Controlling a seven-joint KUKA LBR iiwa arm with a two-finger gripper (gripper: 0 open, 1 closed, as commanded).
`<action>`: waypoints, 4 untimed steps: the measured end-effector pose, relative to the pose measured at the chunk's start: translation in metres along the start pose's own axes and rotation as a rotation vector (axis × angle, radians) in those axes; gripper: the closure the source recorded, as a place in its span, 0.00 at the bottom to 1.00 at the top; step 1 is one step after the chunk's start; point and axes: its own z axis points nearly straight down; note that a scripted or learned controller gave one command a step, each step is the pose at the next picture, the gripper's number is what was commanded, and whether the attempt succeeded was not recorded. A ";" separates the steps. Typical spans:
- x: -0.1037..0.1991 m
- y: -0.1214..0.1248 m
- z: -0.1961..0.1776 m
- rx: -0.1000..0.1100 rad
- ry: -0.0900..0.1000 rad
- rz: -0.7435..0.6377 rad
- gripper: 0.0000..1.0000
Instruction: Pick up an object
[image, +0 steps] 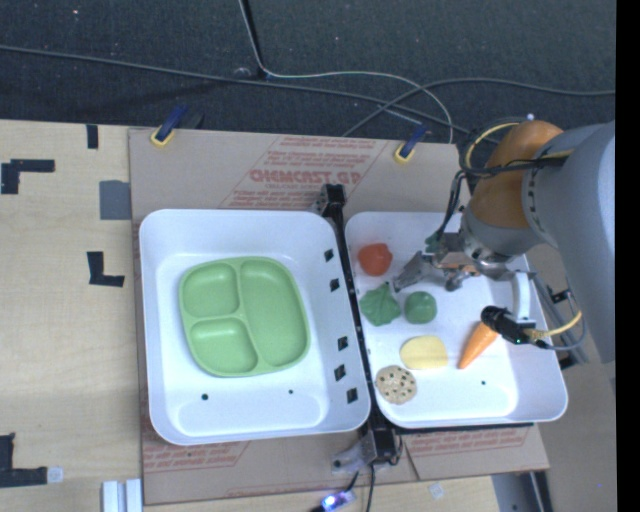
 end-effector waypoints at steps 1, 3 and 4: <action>0.000 0.001 -0.012 -0.004 -0.001 -0.001 1.00; 0.000 0.007 -0.136 -0.006 0.001 0.000 1.00; 0.000 0.008 -0.184 -0.005 0.001 0.000 1.00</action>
